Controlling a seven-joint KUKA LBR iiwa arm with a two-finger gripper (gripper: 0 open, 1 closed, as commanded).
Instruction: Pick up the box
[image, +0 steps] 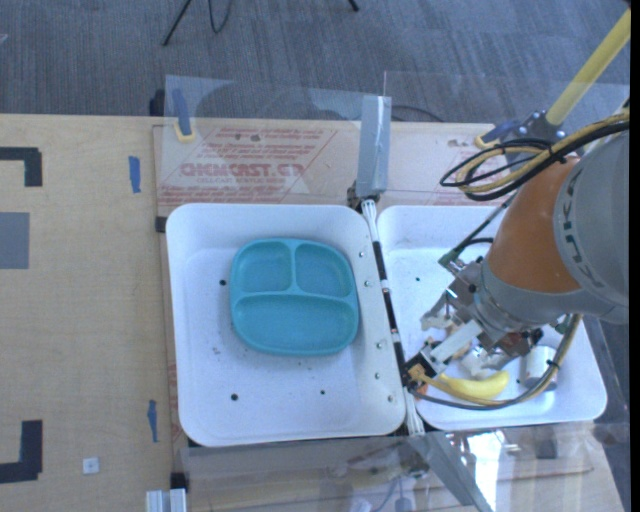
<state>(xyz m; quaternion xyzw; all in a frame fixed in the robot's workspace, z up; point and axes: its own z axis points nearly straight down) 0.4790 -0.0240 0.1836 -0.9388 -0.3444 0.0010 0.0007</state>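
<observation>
My gripper (468, 342) is down low in the right bin (420, 235), near its front half, with the grey and orange wrist covering most of what lies beneath. A small reddish-brown patch (517, 344) peeks out beside the wrist; it may be part of the box, but too little shows to tell. Nothing can be seen held in the gripper. A yellow banana (476, 388) lies just in front of the gripper, near the bin's front wall.
The left bin (200, 400) holds a teal divided plate (295, 297) near its middle. A raised divider (382, 300) separates the two bins. Yellow and black cables (510, 160) loop above the right bin's far side.
</observation>
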